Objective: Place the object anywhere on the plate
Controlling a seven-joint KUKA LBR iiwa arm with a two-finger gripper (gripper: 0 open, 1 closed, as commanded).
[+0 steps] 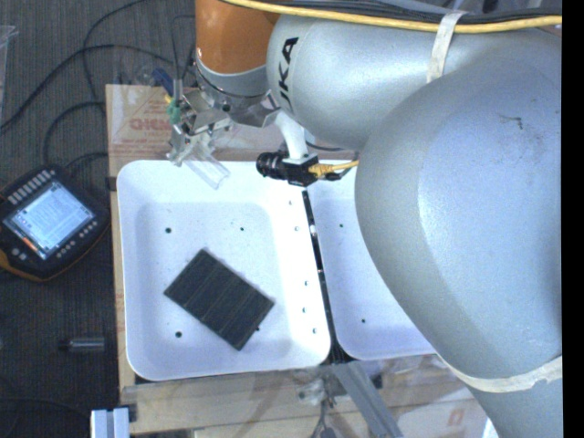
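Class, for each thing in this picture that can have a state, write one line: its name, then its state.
Dark square ribbed plate: lying flat in the left white bin, turned diagonally, nothing on it.
Two-finger gripper: over the left bin's far rim, away from the plate.
Handheld control pendant: on the floor, screen lit.
Right white bin: largely hidden by the grey arm.

A dark ribbed rectangular plate (220, 298) lies flat and turned at an angle on the floor of the left white bin (146, 354). The gripper (195, 150) hangs over that bin's far rim, well apart from the plate — its clear fingers (208, 168) point down toward the rim. The grey arm (438, 153), with its orange band (239, 16), covers most of the right bin (351, 272). A teach pendant (46, 222) rests on the floor to the left.
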